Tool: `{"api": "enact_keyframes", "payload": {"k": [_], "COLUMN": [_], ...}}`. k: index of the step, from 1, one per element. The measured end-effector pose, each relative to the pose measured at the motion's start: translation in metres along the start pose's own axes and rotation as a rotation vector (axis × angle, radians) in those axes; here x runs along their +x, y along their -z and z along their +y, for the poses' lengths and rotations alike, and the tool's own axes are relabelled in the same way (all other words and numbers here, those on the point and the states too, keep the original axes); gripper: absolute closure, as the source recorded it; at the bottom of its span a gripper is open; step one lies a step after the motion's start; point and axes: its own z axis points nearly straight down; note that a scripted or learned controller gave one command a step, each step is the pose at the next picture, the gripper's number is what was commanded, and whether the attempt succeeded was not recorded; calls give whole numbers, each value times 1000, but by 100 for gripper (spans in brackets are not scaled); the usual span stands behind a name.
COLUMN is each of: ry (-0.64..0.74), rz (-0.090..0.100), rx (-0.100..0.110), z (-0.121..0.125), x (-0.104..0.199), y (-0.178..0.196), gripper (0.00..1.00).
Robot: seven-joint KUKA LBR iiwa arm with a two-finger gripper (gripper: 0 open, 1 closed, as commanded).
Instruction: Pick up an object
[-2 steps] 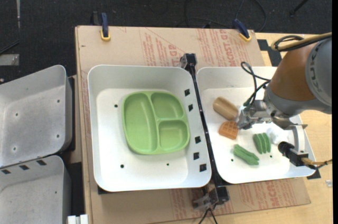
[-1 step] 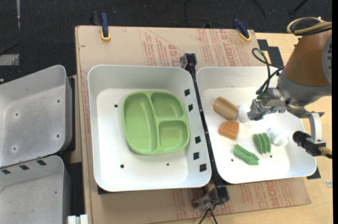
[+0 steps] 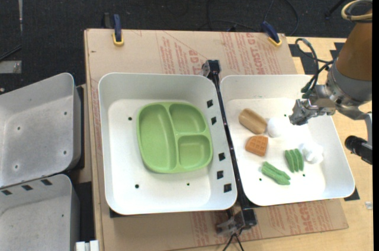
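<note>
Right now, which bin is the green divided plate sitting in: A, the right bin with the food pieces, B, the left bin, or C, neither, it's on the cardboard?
B: the green divided plate lies flat in the left bin, while the food pieces such as the waffle are in the right bin, where the gripper hovers.

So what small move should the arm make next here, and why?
Probably lower the gripper slightly toward the white ball just to its left in the right bin. It hovers beside the ball with nothing seen between its fingers, and that ball is the nearest object.
</note>
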Motion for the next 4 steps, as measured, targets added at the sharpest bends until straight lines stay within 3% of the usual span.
{"api": "enact_keyframes", "payload": {"k": [1,4], "ry": [-3,5], "rz": [2,3], "rx": [9,5], "z": [0,55], "x": [0,145], "y": [-26,-3], "gripper": [100,100]}}
